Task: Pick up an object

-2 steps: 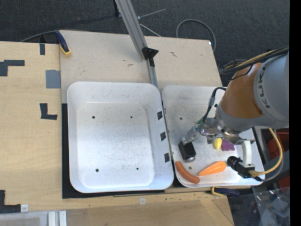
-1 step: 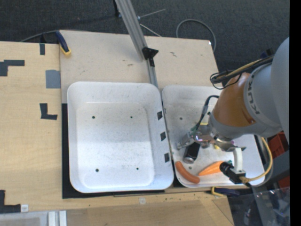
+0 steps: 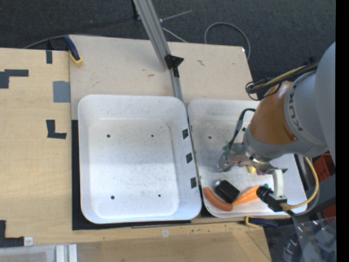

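On my screen the arm reaches in from the right and bends over the right bin, with its orange band above the right half of that bin. The gripper hangs low over the floor of the right bin, nearer to the front wall than to the back one. It is seen from above and is a little blurred, so I cannot tell whether it is released or clenched. The things that can be picked lie close together at the front of the right bin, just in front of the gripper and apart from it. A small black block lies flat there, turned at a slant. A reddish-orange sausage-shaped piece curves along the front wall. Its right end touches the block or passes under it, I cannot tell which. An orange carrot lies at a slant just to the right of the block. The left bin sits beside the right bin, with their rims touching. A metal rail crosses the bench from the top of the view down to where the two bins meet.
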Robot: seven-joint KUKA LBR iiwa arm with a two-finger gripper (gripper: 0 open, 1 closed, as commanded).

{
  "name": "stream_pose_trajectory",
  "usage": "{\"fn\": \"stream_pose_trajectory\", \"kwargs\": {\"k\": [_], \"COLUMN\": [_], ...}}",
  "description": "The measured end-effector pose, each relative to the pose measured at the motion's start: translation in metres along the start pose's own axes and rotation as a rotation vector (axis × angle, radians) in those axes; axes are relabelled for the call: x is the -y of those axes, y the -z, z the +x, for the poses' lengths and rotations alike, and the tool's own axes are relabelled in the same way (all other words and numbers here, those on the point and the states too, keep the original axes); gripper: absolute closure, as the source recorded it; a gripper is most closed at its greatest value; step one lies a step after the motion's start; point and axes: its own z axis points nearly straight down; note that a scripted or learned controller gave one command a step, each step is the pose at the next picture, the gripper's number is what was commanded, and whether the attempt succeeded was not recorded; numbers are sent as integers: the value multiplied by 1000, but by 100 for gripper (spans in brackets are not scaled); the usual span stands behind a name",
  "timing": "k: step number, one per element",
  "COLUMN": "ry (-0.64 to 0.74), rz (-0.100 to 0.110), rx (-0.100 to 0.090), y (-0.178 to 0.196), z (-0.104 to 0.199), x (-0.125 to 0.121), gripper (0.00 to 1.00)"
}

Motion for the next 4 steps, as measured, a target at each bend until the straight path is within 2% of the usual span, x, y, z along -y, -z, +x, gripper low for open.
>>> {"fn": "stream_pose_trajectory", "kwargs": {"k": [1,3,4], "ry": [-2,-1,5], "rz": [-4,-6,-2], "rx": [1,2,-1], "y": [48,141,149], "z": [-3,-10,42], "x": [8,-2,-24], "gripper": [100,100,100]}}
